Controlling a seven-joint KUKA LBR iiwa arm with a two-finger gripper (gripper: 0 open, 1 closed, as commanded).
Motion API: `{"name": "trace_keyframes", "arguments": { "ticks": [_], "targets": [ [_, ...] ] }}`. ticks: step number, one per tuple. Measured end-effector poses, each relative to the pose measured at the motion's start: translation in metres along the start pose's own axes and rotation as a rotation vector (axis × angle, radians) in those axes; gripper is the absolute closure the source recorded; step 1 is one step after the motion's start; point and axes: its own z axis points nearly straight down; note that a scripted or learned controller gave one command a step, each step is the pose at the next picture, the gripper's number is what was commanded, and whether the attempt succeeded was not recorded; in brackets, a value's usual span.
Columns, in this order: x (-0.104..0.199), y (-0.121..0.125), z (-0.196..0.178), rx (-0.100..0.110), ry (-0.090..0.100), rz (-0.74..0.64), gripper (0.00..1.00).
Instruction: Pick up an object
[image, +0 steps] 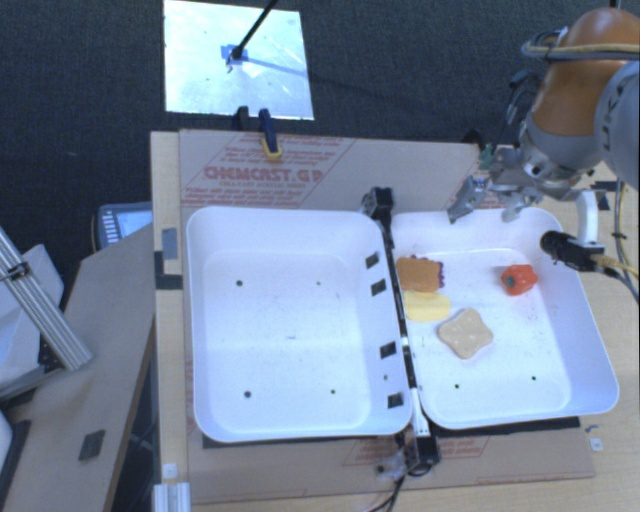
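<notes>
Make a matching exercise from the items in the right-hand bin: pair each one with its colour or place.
Things:
1. toy pepper
2. bread slice
3. yellow piece
4. waffle-like piece

Descriptions:
A. pale tan, nearest the bin's front edge
B. red-orange, alone toward the bin's right side
C. orange-brown with purple at its edge, close to the divider between the bins
D. flat, lying between the waffle-like piece and the bread slice

Pairs: 1-B, 2-A, 3-D, 4-C
</notes>
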Motion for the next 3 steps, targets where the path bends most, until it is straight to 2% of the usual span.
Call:
{"name": "trace_keyframes", "arguments": {
  "ticks": [1, 2, 3],
  "targets": [
    [0.057, -0.057, -0.082, -0.003, 0.002, -0.006, 0.0],
    [0.054, -0.054, -0.088, -0.003, 0.0, -0.005, 1.0],
    [0.16, -0.086, -0.07, 0.004, 0.003, -0.011, 1.0]
  ]
}}
